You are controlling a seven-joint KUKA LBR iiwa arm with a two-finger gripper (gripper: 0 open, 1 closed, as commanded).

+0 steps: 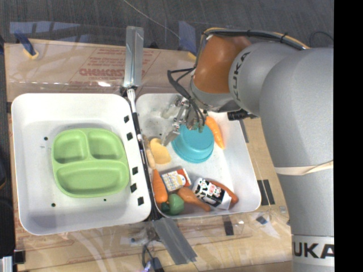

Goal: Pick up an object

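My gripper (185, 118) hangs low over the back part of the right bin (245, 169), just at the far rim of a blue cup (194, 145) that lies upside down. An orange carrot (215, 131) lies against the cup's right side, partly under the wrist. A yellow piece (159, 152) rests left of the cup. Toward the front lie a small juice carton (174, 179), a cow-patterned milk carton (211, 192), two more carrots (160, 188) and a green pepper (173, 204). Nothing visibly hangs from the gripper.
The left bin (28, 123) holds a green divided plate (89, 162). A ridge with black clips (134, 152) separates the two bins. The big grey arm (283, 95) covers the right bin's far right side.
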